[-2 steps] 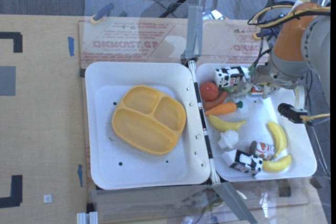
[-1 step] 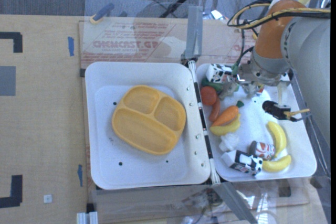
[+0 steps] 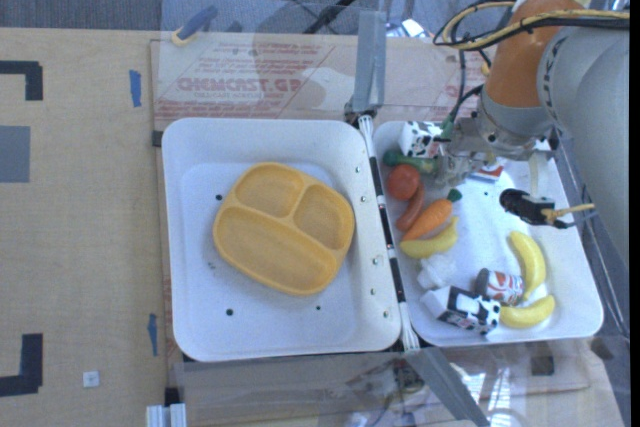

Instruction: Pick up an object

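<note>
My gripper [image 3: 452, 173] reaches down into the back of the right bin [image 3: 580, 300], just right of a red tomato [image 3: 404, 181]. Directly in front of it lies an orange carrot [image 3: 432, 214] with a green top, and a yellow banana [image 3: 432, 241] rests under the carrot. A black-and-white cow toy [image 3: 421, 139] stands at the bin's back wall, left of the wrist. Nothing is visibly held.
The left bin [image 3: 190, 215] holds a yellow-orange divided plate [image 3: 284, 227]. In the right bin's front part lie a second cow toy [image 3: 468, 311], a small can [image 3: 501, 286], two more bananas [image 3: 528, 259] [image 3: 528, 314] and a white piece [image 3: 436, 270].
</note>
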`<state>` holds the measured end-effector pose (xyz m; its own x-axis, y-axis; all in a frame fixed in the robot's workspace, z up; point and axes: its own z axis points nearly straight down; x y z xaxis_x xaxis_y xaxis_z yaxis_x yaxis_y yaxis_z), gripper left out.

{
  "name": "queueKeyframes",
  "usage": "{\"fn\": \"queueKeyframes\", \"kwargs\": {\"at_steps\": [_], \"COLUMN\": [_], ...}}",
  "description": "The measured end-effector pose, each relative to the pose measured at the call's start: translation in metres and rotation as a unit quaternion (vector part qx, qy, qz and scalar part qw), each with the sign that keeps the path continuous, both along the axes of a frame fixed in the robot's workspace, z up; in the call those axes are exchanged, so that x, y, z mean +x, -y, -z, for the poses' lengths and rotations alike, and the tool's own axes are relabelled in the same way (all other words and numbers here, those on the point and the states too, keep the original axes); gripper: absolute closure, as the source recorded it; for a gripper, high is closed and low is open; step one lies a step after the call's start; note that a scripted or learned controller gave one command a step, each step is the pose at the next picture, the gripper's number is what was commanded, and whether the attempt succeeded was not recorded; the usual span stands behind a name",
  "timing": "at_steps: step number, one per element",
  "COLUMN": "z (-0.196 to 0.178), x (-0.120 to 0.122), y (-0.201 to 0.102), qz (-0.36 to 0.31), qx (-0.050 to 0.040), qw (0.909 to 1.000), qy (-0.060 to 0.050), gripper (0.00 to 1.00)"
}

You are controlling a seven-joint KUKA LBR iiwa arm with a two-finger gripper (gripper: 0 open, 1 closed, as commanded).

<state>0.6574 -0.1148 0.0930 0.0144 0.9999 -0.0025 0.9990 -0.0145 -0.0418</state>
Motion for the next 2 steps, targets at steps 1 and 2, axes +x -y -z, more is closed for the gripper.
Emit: {"fn": "queueKeyframes", "kwargs": {"at_steps": [1, 2], "z": [-0.0006, -0.0100], "x": [0.0005, -0.0001], "y": [-0.0005, -0.0006], "qz": [0.000, -0.001], "qx": [0.0002, 0.0000], "qw": [1.0000, 1.0000], "qy": [0.001, -0.001], "gripper": [0.00, 1.00]}}
